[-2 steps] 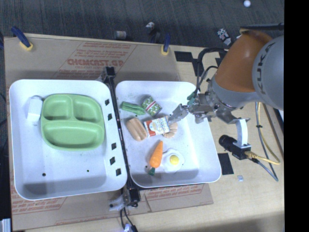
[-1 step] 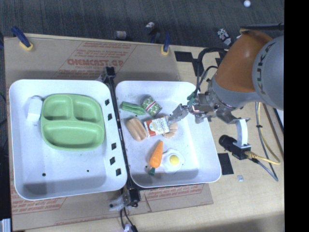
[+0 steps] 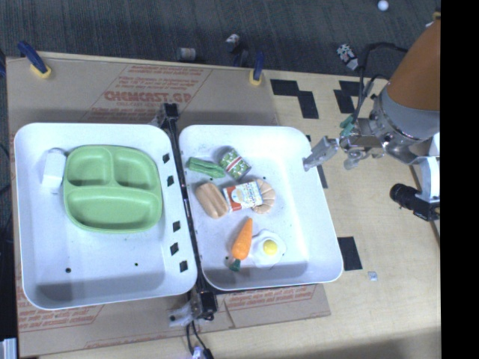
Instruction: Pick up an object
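- Camera view: the gripper [image 3: 323,152] is seen at the right rim of the right bin [image 3: 318,223], above the bin edge, nothing between its fingers; whether they are apart or together cannot be told at this angle.
- Step in hand, as judged: approach. No object is grasped or touched yet.
- Candidate objects are all found in the right bin: a toy hot dog [image 3: 211,199], a ketchup-style packet [image 3: 242,195] lying on a bun or cookie [image 3: 263,195], a toy carrot [image 3: 241,239], a fried egg [image 3: 268,248] just beside the carrot, a green pea pod [image 3: 205,167], and a small green can [image 3: 234,163].
- Items are clustered at bin centre, several touching; the gripper is well apart from them, to their right.
- Next move, as judged: travel leftward over the cluster, then descent on one item. The carrot or hot dog would likely be easier to close on than the flat egg.
- The left bin [image 3: 30,260] is seen with a green divided tray [image 3: 112,188] and a small white item [image 3: 53,168] beside it.
- Writing: red print "CHEMCAST GP" is read on the cardboard sheet [image 3: 150,88] under the bins; packet label not legible.
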You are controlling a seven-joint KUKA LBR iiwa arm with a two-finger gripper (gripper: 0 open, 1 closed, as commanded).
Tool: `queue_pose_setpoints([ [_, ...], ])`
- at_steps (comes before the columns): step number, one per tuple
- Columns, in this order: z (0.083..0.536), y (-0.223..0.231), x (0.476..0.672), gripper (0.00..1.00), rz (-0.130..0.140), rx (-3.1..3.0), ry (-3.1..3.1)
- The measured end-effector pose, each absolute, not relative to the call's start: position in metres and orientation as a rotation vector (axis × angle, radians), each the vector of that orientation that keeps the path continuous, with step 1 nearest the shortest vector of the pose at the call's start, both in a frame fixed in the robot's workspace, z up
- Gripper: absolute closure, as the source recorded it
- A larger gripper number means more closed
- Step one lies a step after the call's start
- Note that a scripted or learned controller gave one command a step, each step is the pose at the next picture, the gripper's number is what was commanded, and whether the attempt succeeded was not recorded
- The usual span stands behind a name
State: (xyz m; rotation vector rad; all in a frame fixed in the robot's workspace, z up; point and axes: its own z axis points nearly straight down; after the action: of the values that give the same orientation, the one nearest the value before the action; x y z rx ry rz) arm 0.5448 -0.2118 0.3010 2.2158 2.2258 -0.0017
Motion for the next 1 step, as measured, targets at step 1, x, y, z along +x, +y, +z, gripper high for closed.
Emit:
queue_pose_setpoints([
  [1, 0.0917, -0.194, 0.5357, 0.0, -0.003, 2.215, 2.231],
])
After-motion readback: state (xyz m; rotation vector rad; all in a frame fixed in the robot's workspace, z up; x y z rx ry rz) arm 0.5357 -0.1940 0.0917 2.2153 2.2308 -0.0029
